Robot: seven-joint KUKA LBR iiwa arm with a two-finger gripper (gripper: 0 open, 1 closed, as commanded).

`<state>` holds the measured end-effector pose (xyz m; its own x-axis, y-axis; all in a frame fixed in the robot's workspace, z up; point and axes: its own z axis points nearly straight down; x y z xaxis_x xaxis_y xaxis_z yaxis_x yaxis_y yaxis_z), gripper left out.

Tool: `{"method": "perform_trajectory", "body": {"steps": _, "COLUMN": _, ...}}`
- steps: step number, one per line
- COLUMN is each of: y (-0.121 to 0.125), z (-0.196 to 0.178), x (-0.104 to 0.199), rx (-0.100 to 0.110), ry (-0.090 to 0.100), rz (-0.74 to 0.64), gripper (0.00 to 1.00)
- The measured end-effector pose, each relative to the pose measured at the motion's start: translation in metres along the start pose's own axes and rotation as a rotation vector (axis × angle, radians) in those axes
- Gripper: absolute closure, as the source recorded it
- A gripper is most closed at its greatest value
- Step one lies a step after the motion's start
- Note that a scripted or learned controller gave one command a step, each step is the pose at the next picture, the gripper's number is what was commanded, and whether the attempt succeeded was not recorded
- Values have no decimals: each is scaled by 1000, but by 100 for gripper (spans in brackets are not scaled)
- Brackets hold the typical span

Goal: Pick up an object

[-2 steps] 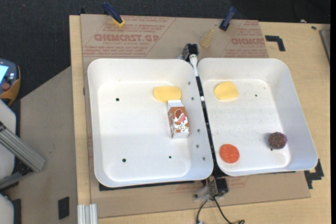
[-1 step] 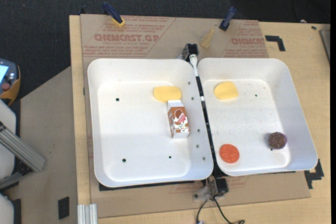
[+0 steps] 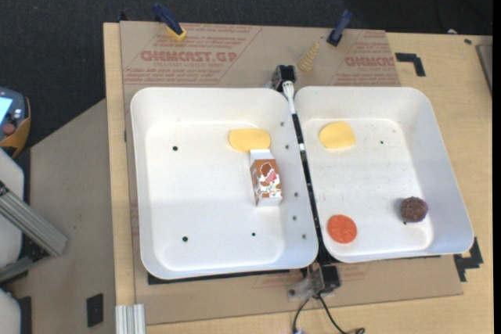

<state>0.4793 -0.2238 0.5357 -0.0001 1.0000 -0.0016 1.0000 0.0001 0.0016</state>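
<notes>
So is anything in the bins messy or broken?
Nothing stands out. The left bin has a yellow piece and a small carton; the right bin has another yellow piece, an orange disc and a dark ball.

Small carton's [image 3: 266, 182] print too small to read (red-and-white label)

Left bin [image 3: 156, 168]: carton [image 3: 266, 181], patty [image 3: 249, 139] behind. Right bin [image 3: 438, 168]: disc [image 3: 341, 228], ball [image 3: 413, 209].

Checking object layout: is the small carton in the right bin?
No, the small carton lies in the left bin, just below a yellow piece.
</notes>
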Motion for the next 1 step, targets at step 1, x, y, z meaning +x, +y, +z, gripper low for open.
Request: {"method": "perform_trajectory", "body": {"steps": 1, "y": 0, "z": 0, "x": 0, "rx": 0, "ry": 0, "rz": 0, "gripper": 100}}
